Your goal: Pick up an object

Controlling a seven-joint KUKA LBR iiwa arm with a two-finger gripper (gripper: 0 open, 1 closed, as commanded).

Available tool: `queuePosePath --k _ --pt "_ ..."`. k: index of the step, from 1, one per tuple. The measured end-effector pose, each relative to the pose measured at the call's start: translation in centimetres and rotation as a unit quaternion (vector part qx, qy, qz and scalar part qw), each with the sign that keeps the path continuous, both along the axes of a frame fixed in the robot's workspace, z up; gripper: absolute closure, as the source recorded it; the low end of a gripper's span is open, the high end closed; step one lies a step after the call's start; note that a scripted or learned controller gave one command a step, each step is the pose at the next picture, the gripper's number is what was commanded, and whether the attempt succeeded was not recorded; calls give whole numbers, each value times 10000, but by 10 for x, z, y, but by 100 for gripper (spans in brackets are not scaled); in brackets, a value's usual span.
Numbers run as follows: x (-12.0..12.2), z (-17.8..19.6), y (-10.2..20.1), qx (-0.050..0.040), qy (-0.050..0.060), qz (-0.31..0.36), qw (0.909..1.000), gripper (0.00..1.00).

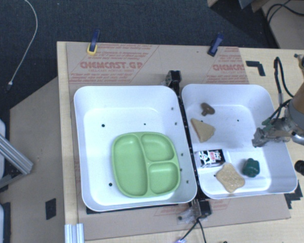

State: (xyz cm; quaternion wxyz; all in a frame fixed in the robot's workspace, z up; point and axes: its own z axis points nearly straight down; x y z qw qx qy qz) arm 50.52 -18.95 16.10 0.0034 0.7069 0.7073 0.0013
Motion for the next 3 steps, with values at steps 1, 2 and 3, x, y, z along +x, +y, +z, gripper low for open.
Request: queuePosePath --k 1,2,3 --pt "-4 63 -2 -2 -6 2 10000 100" --pt "-3 74 -2 4 13 3 10000 100" --pt "15 65 57 29 37 32 10000 100"
